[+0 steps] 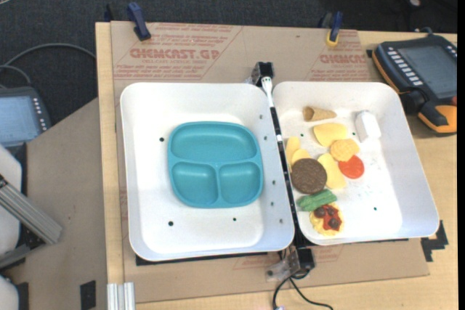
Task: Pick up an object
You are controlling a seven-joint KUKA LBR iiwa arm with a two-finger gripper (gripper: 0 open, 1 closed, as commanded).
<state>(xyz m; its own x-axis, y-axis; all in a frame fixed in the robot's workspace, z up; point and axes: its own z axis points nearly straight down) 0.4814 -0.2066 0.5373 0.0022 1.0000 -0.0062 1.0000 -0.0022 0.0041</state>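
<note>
Toy food pieces (309,175) lie loosely clustered in the right bin (385,192), likely as pick stock. The teal divided plate (216,162) in the left bin (145,127) is probably the drop target. Jaw state: cannot tell.

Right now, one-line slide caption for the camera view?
Teal divided plate in left bin; toy food, including brown cookie, clustered in right bin.

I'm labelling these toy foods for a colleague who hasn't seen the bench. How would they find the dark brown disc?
Take the right-hand white bin. In its cluster of toy food, the brown disc lies near the bin's left wall, above a green piece. It alone is dark and round.
</note>
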